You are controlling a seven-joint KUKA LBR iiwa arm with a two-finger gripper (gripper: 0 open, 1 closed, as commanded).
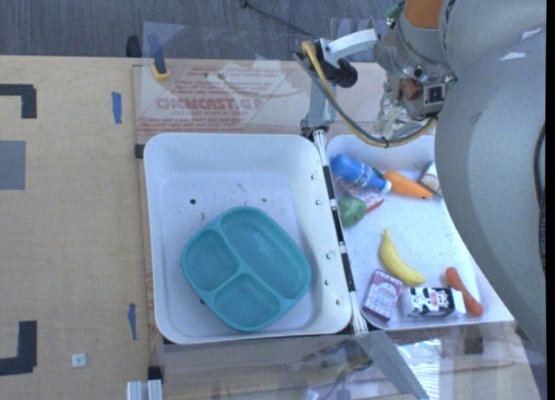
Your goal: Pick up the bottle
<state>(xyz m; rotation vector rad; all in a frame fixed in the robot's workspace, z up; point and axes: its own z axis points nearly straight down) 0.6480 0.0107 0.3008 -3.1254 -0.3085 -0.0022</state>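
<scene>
Camera view from above takes in both white bins side by side, and the bottle [358,172] lies on its side in the upper left corner of the right bin [438,242], blue cap end toward the top, its clear body partly resting over a green item [352,211]. Just right of it lies an orange carrot [407,185]; lower in the same bin are a banana [398,259], a pink packet [381,295], a small milk carton [430,301] and a second carrot [464,291]. The left bin [234,155] holds a teal divided plate [246,266].

The gripper [392,121] hangs at the upper right of the frame, above the top rim of the right bin and a little up and right of the bottle, not touching it. How wide it stands I cannot tell from this angle, and nothing shows in its hold.

I judge this the approach step, grasp not yet made. The next move calls for shifting down-left over the bottle, turning to straddle its narrow width, and descending without catching the carrot or bin wall
</scene>
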